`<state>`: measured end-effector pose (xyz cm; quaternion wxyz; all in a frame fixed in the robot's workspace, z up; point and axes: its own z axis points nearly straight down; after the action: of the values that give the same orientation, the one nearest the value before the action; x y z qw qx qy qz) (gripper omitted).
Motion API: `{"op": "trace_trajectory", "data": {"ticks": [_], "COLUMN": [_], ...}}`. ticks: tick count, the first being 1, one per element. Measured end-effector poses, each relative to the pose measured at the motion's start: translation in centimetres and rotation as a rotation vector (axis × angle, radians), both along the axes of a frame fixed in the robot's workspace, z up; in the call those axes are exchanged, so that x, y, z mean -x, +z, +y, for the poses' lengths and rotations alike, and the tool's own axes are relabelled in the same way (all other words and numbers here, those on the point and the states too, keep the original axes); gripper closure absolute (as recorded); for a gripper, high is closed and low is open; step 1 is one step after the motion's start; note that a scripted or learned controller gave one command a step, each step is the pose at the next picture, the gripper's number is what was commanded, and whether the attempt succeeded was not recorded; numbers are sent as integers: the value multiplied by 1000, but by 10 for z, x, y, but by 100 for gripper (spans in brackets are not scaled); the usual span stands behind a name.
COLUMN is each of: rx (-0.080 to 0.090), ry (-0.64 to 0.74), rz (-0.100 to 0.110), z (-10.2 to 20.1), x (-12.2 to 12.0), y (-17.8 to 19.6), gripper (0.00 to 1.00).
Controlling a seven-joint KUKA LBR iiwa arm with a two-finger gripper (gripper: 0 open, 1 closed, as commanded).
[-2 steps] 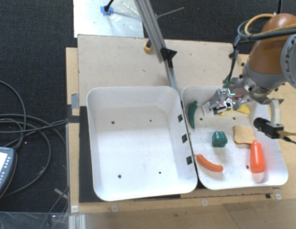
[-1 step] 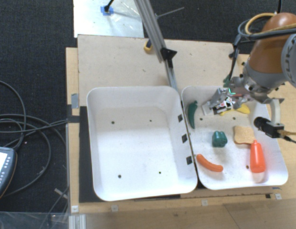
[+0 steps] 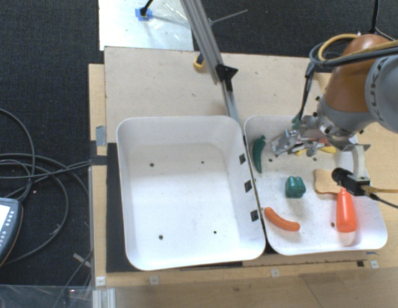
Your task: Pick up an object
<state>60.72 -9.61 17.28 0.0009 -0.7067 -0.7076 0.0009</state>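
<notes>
nearest, in the right bin: orange bottle by the front right corner, orange carrot to its left, near the divider. a little farther back, teal block mid-bin, tan piece beside it. dark green pepper against the left wall. claw low over the far part, just right of the pepper, up from the teal block; can't tell its spread. left bin alongside on the counter.

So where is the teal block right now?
The teal block lies in the right bin, near its middle, between the orange carrot-like piece in front and the gripper behind.
</notes>
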Motion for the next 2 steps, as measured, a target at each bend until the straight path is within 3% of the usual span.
{"op": "trace_trajectory", "data": {"ticks": [2], "rx": [0], "ry": [0], "rz": [0], "z": [0], "x": [1], "y": [-84], "gripper": [0]}}
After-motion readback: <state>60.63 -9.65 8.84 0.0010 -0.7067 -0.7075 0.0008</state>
